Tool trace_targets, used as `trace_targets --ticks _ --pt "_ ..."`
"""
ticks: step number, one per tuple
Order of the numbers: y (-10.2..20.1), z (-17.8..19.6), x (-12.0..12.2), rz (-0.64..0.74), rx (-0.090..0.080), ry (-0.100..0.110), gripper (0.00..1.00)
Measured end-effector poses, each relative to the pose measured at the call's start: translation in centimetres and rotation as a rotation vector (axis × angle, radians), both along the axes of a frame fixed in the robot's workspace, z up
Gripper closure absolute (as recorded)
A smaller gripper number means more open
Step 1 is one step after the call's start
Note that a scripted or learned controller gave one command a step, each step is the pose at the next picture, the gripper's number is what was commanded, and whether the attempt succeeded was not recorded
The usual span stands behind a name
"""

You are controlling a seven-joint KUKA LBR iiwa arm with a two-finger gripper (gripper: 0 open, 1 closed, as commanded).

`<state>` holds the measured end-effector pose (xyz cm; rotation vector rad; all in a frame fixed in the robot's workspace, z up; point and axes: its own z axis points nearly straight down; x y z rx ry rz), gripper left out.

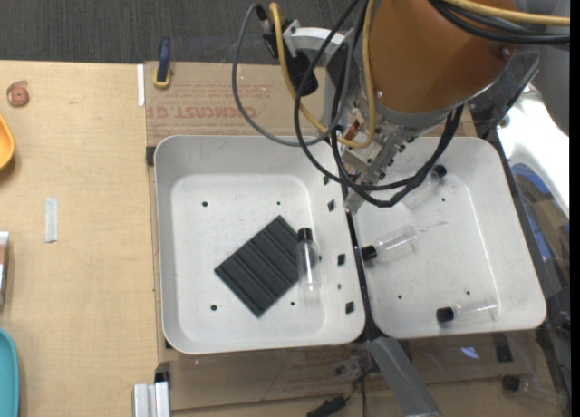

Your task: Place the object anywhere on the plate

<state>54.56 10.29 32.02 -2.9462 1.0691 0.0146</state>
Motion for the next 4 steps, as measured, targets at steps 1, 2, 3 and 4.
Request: trace_targets --ticks 1,2,3,4 --pt "0.0 0.0 0.0 0.001 0.000 0.000 0.00" --pt "0.0 0.7 0.1 -0.006 0.005 0.004 1.00" --pt "0.0 0.7 0.1 -0.006 0.005 0.005 0.00" --pt "0.0 1.4 0.1 -0.013 0.010 0.009 1.00"
